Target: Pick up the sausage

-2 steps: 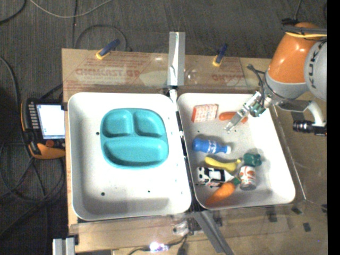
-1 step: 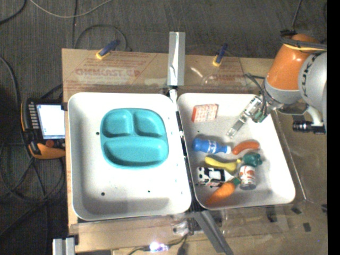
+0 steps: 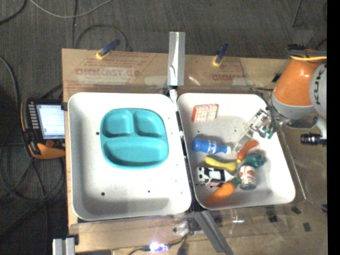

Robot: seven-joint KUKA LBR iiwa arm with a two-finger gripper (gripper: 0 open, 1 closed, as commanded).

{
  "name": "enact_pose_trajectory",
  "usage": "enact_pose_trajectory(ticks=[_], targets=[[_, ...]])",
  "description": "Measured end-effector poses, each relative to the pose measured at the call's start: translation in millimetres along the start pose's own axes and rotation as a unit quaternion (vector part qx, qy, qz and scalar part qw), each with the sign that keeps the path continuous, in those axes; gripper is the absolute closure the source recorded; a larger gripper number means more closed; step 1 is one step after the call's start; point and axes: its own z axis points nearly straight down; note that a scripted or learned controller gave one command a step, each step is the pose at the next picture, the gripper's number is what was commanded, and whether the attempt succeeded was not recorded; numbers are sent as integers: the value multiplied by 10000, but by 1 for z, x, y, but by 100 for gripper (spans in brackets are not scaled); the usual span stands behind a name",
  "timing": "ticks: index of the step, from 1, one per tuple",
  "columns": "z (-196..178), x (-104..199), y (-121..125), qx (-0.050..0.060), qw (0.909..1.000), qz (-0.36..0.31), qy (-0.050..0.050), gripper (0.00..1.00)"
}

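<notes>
We saw the claw (image 3: 256,127) poised above the sausage (image 3: 247,149) in the right bin (image 3: 284,190), its grip we could not tell, teal plate (image 3: 135,137) in the left bin (image 3: 85,195).

Both white bins (image 3: 79,195) look like smooth, slightly glossy plastic, and the turquoise divided tray (image 3: 135,137) has a smooth matt plastic look. The tabletop (image 3: 122,70) beneath is brown cardboard, dull and printed with faded red lettering. The sausage (image 3: 247,148) and the other toy foods look like shiny moulded plastic. The claw (image 3: 261,125) shows pale, glinting metal parts, and the arm's orange band (image 3: 302,78) is glossy.
</notes>
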Motion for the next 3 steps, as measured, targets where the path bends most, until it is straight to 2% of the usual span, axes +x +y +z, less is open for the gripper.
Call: enact_pose_trajectory(ticks=[1,2,3], targets=[[0,25,-19,-49,9998,185,-63,0],[-7,24,-18,-61,9998,191,-47,100],[-33,92,-45,-11,9548,-2973,26,100]])
